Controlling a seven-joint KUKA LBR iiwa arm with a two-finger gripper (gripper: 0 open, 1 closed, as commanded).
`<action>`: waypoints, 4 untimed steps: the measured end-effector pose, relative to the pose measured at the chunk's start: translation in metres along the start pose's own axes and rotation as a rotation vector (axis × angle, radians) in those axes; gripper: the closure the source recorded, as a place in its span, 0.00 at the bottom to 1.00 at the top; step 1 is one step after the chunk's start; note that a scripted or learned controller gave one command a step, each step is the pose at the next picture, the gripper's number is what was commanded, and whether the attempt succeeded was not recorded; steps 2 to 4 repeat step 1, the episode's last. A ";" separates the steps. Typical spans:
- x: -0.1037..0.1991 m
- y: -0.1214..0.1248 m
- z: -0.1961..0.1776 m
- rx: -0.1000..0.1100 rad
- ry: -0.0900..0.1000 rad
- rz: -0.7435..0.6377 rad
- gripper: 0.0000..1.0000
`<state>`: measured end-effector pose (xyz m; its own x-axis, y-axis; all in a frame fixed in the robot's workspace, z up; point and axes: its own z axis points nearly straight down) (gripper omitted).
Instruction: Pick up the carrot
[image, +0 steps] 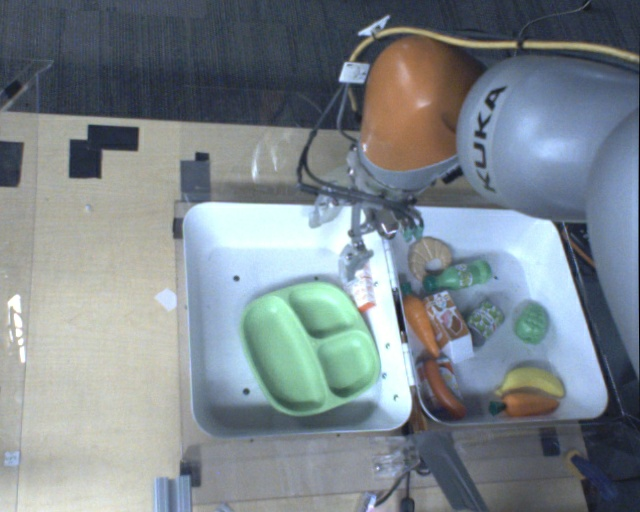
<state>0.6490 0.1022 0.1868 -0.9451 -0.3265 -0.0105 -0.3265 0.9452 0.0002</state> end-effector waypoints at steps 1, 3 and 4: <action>0.000 0.037 0.002 -0.001 0.002 -0.058 0.00; 0.000 0.037 0.002 -0.001 0.002 -0.058 0.00; 0.000 0.037 0.002 -0.001 0.002 -0.058 0.00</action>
